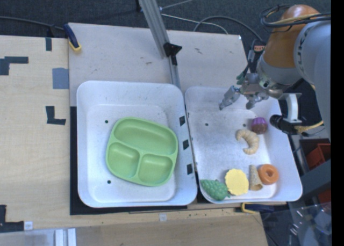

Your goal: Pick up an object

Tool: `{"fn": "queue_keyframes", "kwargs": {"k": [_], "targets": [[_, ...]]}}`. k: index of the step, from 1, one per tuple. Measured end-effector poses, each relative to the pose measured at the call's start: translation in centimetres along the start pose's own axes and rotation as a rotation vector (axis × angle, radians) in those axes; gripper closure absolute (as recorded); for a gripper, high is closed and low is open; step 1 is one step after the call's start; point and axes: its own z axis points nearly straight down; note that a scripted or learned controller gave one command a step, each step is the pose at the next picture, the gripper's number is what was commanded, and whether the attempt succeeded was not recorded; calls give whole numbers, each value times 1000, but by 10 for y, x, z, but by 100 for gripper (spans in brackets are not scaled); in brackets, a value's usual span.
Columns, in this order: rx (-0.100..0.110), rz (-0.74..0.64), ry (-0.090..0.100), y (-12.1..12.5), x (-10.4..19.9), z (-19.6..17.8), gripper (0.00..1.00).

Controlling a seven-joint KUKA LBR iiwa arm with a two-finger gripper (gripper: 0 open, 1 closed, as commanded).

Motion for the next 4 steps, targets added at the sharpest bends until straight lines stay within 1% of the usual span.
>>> {"fn": "queue_keyframes", "kwargs": {"k": [1, 2, 3, 4], "targets": [[0, 0, 0, -11, 1, 52, 0], [-5, -1, -1, -11, 2, 86, 0], [-5, -2, 0, -11, 3, 75, 100], [-10, -1, 1, -17, 10, 27, 100]]}}
